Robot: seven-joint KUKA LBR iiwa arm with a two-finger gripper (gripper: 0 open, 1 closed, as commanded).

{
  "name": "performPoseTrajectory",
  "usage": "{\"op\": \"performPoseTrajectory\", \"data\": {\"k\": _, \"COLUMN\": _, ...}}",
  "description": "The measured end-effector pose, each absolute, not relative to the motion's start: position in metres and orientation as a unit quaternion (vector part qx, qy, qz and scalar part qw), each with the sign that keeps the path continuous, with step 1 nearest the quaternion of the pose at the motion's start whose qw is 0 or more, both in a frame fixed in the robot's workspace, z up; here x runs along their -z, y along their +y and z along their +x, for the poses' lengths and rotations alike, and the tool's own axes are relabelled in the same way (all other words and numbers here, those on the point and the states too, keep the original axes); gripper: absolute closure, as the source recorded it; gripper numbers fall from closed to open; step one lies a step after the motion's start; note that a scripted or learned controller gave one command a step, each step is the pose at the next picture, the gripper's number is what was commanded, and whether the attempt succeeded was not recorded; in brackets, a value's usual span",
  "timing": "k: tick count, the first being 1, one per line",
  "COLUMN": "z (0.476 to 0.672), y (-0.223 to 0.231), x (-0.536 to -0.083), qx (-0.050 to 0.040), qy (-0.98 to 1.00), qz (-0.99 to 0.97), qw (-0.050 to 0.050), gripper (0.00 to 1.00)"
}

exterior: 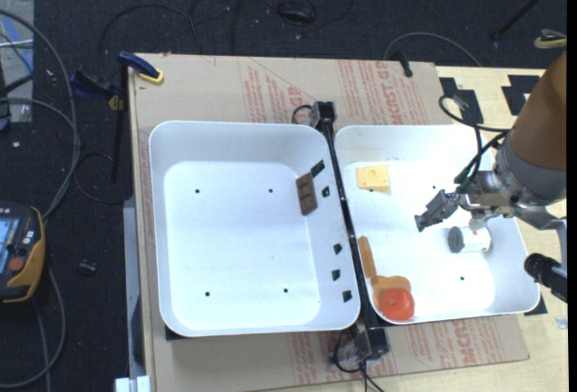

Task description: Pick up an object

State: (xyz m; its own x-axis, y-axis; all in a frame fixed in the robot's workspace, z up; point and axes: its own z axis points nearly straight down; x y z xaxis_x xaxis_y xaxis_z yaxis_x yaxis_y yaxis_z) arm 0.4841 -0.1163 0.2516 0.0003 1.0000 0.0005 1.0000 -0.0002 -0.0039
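Note:
My gripper (431,214) hangs over the middle of the right bin (433,142), with the grey arm and its orange band reaching in from the right. Just right of the gripper a small grey and white object (469,240) lies on the bin floor. A yellow cheese-like block (373,177) lies to the gripper's upper left. Against the bin's near-left corner a red ball (396,302) rests on a tan wooden piece (367,259). A brown chocolate-like bar (307,194) leans on the right wall of the left bin (234,228).
The two bins meet along a dark divider (341,210) with small black clips. Cardboard (270,84) covers the bench under the bins. Cables and a blue and yellow clamp (140,68) lie beyond the bench's far-left corner.

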Motion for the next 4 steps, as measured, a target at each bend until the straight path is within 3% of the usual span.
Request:
{"op": "performPoseTrajectory", "data": {"k": 1, "z": 0.485, "y": -0.116, "x": -0.253, "qx": -0.0001, "qy": -0.707, "qz": -0.707, "qw": 0.0, "gripper": 0.0}}
{"op": "performPoseTrajectory", "data": {"k": 3, "z": 0.479, "y": -0.114, "x": -0.13, "qx": -0.0018, "qy": -0.707, "qz": -0.707, "qw": 0.003, "gripper": 0.0}}
{"op": "performPoseTrajectory", "data": {"k": 4, "z": 0.478, "y": -0.114, "x": -0.091, "qx": -0.0011, "qy": -0.707, "qz": -0.707, "qw": 0.002, "gripper": 0.0}}
